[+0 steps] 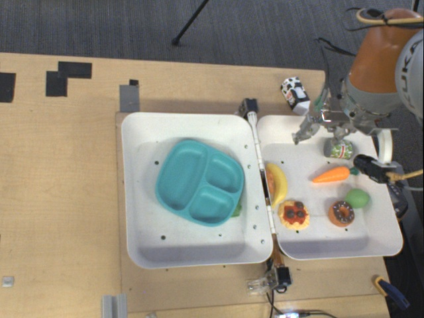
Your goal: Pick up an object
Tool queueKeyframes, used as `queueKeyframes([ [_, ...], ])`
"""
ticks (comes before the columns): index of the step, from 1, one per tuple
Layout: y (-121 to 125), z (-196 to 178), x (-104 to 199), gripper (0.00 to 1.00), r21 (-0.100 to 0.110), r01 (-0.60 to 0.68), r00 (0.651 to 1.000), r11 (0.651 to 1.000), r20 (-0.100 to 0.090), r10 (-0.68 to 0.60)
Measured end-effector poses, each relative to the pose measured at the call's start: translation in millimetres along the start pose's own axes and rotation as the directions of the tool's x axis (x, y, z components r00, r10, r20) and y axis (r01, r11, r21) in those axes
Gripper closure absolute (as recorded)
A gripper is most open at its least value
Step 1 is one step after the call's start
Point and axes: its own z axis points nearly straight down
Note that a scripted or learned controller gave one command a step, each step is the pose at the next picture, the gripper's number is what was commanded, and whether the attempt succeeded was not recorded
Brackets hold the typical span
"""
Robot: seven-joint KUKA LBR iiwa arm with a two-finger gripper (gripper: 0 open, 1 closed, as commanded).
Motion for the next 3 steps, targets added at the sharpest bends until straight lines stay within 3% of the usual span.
queueKeyframes([
  [1,-45.5,121.1,5.0,0.00,0.004,0.062,0.998,0.998,-0.001,-0.062],
  [2,-43.1,108.9,5.4,1.00,-0.002,0.064,0.998,0.998,0.000,-0.064],
  [3,-30.7,-14.8,49.2,1.00,-0.004,0.285,0.958,0.958,0.001,-0.285],
])
